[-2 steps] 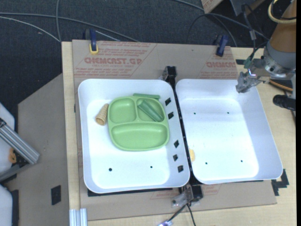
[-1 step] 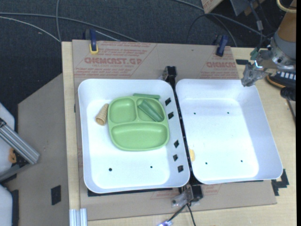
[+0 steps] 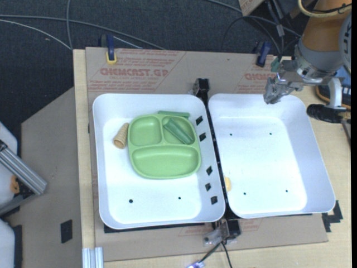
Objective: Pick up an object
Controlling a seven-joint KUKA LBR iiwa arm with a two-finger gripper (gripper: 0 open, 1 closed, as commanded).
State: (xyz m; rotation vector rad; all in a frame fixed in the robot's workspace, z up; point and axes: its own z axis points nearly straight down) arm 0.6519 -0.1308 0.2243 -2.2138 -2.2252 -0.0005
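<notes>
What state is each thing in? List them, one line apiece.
Gripper: over the far rim of the right bin, nothing seen held.
Green divided plate: flat in the left bin.
Green pod: lying in the plate's far right compartment.
Cone: on its side, against the plate's left edge.
Left bin: holds plate and cone.
Right bin: flat on the bench.

A light green divided plate (image 3: 163,148) lies flat in the left bin, well to the left of and below the gripper (image 3: 274,95) in the view. A darker green stick-shaped piece (image 3: 178,130) lies aslant in its upper right compartment. A small tan cone (image 3: 120,135) lies on its side just beside the plate's left edge, farthest from the gripper.
</notes>
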